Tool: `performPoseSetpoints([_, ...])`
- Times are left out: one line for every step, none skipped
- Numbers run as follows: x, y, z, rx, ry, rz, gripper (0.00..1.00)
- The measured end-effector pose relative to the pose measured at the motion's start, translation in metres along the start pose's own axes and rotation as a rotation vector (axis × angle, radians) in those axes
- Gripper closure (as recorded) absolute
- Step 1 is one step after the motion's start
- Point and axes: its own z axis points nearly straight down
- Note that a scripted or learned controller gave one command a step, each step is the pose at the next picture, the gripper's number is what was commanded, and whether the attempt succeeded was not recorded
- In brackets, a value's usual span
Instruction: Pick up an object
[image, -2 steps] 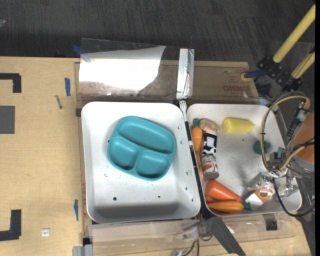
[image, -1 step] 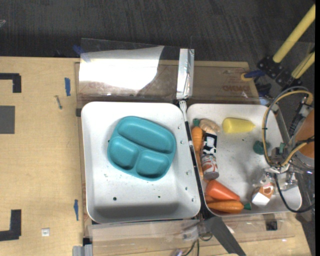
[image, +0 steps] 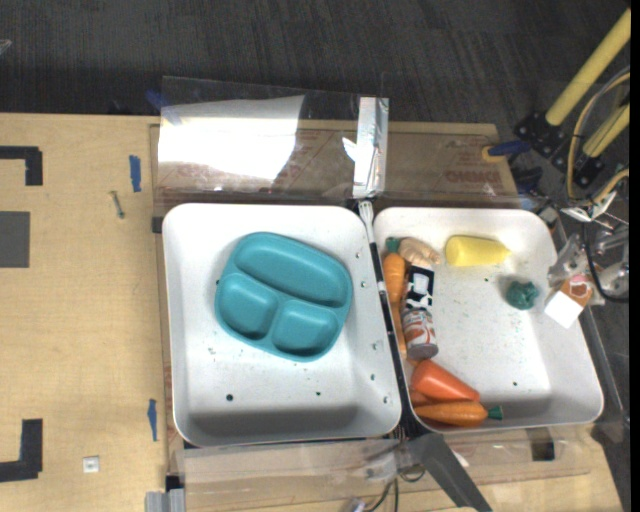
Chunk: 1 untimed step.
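Left bin (image: 190, 330): teal tray (image: 283, 294), middle. Right bin (image: 560, 385): carrots (image: 447, 392) at front-left corner, upright can (image: 418, 318) on left wall, small carrot (image: 395, 277) behind it, yellow block (image: 476, 251) at back, green bit (image: 521, 294) right. Gripper state: can't tell.

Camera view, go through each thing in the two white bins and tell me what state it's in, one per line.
Teal divided plastic plate: right side up, tilted, in the left white bin.
Yellow block: lying flat, right white bin.
Small teal lump: resting apart from the others.
Printed can: on its side against the left wall.
Orange toy carrots: lying down, near corner.
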Motion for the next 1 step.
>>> performPoseSetpoints([-0.0451,-0.0405,-0.0494,-0.009,-0.001,0.129,1.00])
